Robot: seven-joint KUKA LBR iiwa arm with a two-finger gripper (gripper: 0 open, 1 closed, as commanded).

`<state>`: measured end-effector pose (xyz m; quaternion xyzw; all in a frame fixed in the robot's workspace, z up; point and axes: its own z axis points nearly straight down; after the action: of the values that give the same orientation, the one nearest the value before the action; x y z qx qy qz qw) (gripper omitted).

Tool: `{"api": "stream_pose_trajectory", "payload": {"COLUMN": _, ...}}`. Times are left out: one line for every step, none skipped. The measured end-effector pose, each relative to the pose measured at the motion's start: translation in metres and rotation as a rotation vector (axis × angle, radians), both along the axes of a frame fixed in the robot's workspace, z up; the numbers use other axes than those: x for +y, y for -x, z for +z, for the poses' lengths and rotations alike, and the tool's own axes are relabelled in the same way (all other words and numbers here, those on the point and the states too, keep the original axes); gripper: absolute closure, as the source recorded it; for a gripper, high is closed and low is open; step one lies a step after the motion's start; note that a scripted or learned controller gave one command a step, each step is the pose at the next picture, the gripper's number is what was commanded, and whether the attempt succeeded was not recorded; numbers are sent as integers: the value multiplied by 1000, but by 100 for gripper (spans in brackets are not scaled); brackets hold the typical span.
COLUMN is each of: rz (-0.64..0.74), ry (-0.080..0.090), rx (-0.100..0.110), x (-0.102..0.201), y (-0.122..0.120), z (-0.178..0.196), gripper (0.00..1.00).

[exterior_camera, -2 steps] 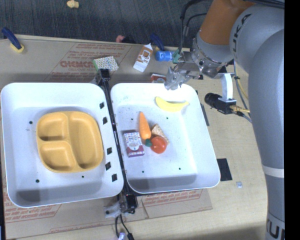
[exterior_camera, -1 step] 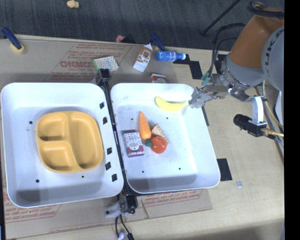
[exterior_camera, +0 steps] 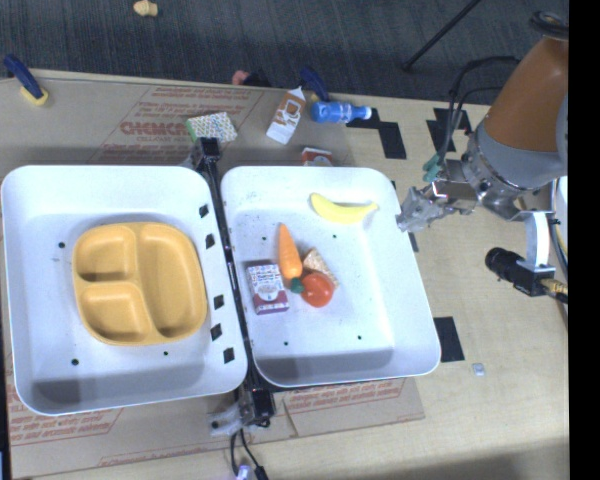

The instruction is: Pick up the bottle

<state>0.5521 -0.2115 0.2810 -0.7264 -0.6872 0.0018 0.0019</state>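
A small blue bottle (exterior_camera: 336, 113) lies on its side on the bench, outside the bins, just behind the right bin (exterior_camera: 410, 308). My gripper (exterior_camera: 417, 213) hangs just past that bin's right rim, level with the banana (exterior_camera: 342, 208), and well to the right of and nearer than the bottle. Nothing shows in the gripper. The grey arm with its orange band (exterior_camera: 535, 88) reaches in from the right.
The right bin holds the banana, a carrot (exterior_camera: 289, 252), a tomato (exterior_camera: 318, 290) and a red box (exterior_camera: 267, 287). In the left bin (exterior_camera: 30, 228) sits a yellow divided plate (exterior_camera: 140, 281). A small carton (exterior_camera: 285, 118) and a green packet (exterior_camera: 212, 126) lie near the bottle.
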Motion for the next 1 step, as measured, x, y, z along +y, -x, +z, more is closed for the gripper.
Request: {"api": "stream_pose_trajectory", "payload": {"rz": -84, "ry": 1, "rx": -1, "x": 6, "y": 62, "z": 2, "gripper": 100}}
